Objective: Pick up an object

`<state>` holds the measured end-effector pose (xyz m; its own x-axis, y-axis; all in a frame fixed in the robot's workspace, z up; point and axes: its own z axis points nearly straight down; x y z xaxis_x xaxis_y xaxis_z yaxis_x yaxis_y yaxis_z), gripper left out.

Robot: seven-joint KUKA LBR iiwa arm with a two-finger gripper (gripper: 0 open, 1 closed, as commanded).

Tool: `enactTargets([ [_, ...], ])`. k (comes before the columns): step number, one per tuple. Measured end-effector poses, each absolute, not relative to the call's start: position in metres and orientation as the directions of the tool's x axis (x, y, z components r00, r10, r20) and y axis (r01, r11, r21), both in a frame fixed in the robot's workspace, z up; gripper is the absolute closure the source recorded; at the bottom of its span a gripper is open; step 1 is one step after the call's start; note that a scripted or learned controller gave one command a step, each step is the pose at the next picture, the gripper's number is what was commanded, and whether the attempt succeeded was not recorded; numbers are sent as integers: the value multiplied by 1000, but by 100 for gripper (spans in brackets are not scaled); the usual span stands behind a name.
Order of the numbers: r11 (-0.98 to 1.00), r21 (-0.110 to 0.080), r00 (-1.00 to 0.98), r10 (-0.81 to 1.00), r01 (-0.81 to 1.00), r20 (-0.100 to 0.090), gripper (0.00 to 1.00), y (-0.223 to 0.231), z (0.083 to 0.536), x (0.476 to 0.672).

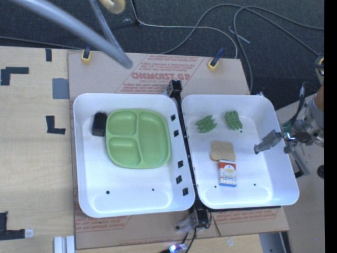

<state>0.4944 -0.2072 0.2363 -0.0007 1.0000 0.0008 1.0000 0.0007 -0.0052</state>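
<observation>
The right bin [274, 188] holds two green leafy pieces, one at the back middle [206, 123] and one to its right [233, 119]. A tan slice of bread [222, 151] lies near the centre, with a small red, white and blue carton [227, 174] touching its front edge. My gripper [265, 144] hangs over the right rim of this bin, to the right of the bread and apart from it. Nothing shows in its grasp.
The left bin [126, 199] holds a green divided plate [138, 138] and a small black object [99, 123] at the plate's left. A black divider with clips [181, 152] runs between the bins. Cables [221, 15] trail behind the bench.
</observation>
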Motion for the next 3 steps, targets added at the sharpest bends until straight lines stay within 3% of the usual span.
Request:
enactTargets([
  [2, 1, -6, -1, 1000, 1000, 1, 0, -206, 128, 501],
  [3, 2, -3, -2, 1000, 1000, 1, 100, -206, 141, 502],
])
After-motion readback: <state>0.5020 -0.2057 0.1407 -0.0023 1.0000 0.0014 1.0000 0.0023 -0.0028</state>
